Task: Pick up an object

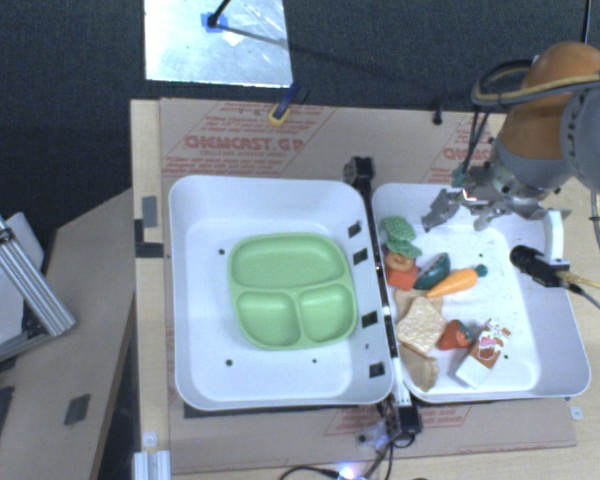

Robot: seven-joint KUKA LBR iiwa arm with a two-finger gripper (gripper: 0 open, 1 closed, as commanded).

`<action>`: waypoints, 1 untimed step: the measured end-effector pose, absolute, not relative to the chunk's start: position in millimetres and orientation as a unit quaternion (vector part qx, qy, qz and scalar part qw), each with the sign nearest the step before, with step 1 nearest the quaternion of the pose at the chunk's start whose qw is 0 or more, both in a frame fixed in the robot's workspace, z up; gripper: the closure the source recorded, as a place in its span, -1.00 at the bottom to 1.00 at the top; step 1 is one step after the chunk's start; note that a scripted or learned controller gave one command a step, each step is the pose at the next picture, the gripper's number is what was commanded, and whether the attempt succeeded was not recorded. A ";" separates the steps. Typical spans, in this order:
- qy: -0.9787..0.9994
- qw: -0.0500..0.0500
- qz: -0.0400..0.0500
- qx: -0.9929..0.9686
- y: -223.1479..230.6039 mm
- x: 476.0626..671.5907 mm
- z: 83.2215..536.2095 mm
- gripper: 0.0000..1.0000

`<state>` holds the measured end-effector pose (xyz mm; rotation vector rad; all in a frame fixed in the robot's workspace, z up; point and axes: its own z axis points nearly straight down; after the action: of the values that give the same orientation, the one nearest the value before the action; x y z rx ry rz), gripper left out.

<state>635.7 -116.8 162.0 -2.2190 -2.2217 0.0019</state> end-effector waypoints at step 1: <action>-0.708 0.001 0.001 -0.707 -118.0 635.0 120.3 -1.00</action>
<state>635.0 -118.0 120.3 -2.2192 -2.2218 0.0022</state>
